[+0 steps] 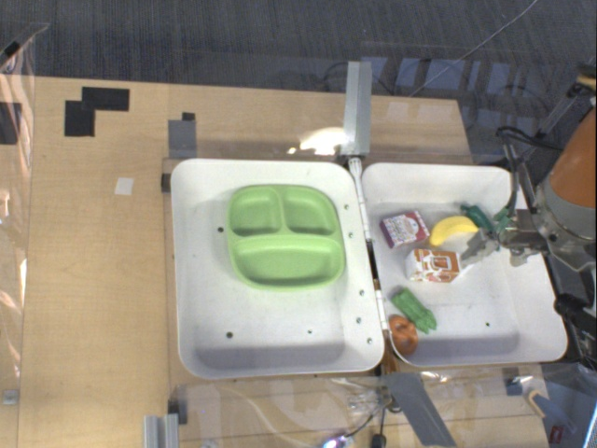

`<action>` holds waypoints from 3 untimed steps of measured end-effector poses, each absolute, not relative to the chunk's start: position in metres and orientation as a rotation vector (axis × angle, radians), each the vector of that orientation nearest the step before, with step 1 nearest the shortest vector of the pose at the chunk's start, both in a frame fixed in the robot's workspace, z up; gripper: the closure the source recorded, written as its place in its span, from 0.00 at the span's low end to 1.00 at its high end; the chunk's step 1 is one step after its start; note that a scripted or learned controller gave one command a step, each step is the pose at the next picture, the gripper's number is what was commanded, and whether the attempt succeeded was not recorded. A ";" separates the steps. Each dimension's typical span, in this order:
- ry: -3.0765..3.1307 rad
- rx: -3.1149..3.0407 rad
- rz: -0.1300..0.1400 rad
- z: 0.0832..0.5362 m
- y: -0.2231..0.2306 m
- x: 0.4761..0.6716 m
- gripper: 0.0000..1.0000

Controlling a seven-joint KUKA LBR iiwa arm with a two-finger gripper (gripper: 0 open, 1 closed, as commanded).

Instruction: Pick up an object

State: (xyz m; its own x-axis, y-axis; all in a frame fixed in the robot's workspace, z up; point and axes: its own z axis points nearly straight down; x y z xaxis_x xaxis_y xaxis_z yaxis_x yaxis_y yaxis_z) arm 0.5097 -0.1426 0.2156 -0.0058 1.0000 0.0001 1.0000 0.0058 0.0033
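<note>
While our gripper (478, 244) hovers right of center, fingers apart around nothing, we sit beside the banana (451, 231) and orange-white packet (435, 266), seemingly lining up a grasp.

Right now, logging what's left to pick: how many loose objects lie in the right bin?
5: purple packet, banana, orange-white carton, green piece, brownish fruit. The gripper may hide more.

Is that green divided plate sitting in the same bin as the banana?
No, the green divided plate lies in the left bin, while the banana lies in the right bin.
</note>
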 end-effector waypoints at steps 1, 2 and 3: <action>2.079 2.307 0.048 0.118 -0.141 0.551 0.00; 2.233 2.141 0.041 0.112 -0.119 0.586 0.00; 2.224 2.121 0.055 0.126 -0.118 0.592 1.00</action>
